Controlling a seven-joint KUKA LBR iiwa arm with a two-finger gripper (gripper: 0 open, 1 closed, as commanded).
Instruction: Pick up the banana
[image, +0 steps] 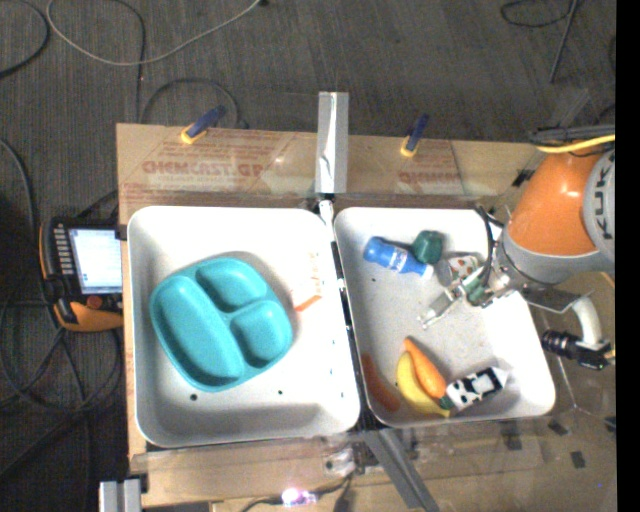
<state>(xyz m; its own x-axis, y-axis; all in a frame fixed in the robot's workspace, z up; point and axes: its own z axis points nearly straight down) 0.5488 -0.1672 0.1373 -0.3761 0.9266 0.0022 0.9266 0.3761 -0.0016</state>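
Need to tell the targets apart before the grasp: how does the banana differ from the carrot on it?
The banana is yellow and curved; the carrot is orange and straighter. The banana lies beneath, the carrot across its top. The banana looks thicker. Both lie in the right bin, near its front edge, beside a black-and-white toy.

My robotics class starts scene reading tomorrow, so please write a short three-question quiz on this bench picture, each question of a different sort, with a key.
1. True or false: the banana lies in the same bin as the teal divided plate.
2. Multiple choice: what lies against the banana, partly on top of it? A) the orange carrot B) the blue bottle C) the green object
3. Short answer: where is the gripper relative to the banana?

Key: 1. False; the banana is in the right bin, the plate in the left bin. 2. A. 3. Above it in the picture, towards the bin's middle, apart from it.
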